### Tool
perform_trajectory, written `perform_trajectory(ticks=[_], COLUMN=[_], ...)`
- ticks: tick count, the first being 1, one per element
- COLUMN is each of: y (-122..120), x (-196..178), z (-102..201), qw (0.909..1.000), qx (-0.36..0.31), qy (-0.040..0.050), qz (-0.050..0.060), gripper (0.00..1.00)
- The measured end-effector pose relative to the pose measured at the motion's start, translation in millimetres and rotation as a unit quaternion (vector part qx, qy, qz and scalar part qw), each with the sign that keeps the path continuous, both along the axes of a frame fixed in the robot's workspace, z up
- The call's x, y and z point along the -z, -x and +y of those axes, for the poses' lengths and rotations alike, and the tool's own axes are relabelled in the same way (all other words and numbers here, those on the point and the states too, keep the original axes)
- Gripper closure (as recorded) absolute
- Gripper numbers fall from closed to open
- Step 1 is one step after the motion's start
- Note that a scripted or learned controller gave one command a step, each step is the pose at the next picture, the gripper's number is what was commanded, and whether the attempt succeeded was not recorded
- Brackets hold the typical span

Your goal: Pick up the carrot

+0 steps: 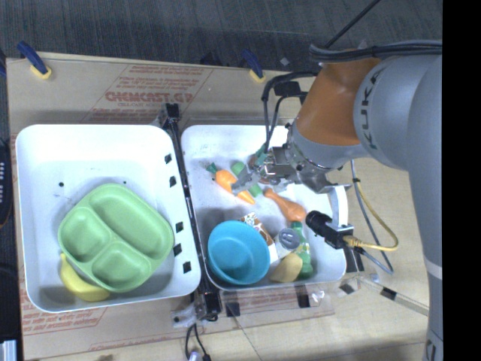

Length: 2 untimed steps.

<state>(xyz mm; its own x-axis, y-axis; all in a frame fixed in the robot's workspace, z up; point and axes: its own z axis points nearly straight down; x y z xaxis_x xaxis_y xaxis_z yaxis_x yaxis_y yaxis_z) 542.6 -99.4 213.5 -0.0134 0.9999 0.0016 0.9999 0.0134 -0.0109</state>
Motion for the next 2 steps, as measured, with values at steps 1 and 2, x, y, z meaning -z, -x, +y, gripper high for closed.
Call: perform_trajectory(ticks=[1, 2], y=[-46, -47], x=[124, 111], z=[2, 1], qw=[0.9951, 0.9955], qx=[0.099, 0.094], qy=[0.001, 0.0022], qz=[0.005, 0.006], gripper=[0.0, 1.0])
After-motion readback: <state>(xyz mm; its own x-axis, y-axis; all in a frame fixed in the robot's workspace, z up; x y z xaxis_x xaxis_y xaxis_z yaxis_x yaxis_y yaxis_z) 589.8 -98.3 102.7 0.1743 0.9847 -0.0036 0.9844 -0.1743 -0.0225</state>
